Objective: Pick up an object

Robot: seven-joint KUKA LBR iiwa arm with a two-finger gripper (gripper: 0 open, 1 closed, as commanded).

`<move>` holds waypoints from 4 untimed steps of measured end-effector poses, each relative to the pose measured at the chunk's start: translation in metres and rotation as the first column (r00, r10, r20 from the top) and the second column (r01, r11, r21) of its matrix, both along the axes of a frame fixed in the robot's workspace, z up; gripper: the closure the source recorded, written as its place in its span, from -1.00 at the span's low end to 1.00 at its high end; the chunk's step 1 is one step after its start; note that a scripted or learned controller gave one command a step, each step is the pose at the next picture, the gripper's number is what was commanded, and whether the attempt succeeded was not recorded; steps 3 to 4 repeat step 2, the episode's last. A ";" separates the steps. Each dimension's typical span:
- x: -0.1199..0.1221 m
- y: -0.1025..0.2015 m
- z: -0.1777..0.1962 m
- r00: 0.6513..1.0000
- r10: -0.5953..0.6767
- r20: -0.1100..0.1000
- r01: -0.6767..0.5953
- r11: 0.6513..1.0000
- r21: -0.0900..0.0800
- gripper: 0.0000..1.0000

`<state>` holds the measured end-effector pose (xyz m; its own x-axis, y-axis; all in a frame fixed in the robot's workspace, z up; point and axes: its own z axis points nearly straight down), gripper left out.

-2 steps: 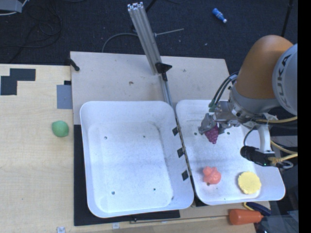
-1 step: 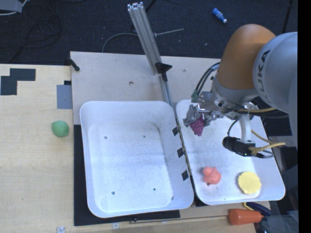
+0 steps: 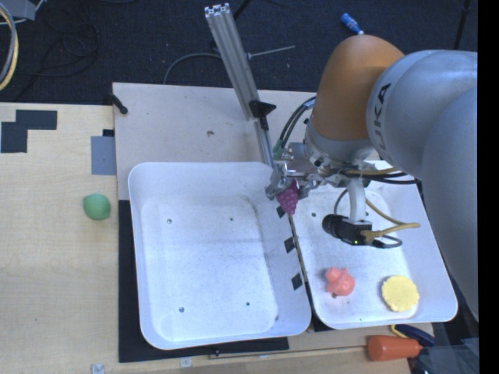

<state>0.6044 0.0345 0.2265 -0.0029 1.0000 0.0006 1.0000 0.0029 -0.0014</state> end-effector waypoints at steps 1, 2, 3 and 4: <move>0.010 0.040 0.000 1.000 -0.001 0.001 0.001 1.000 -0.001 1.00; 0.010 0.040 0.000 1.000 -0.001 0.001 0.001 1.000 -0.001 -1.00; 0.010 0.040 0.000 1.000 -0.001 0.001 0.001 1.000 -0.001 -1.00; 0.010 0.040 0.000 1.000 -0.001 0.001 0.001 1.000 -0.001 -1.00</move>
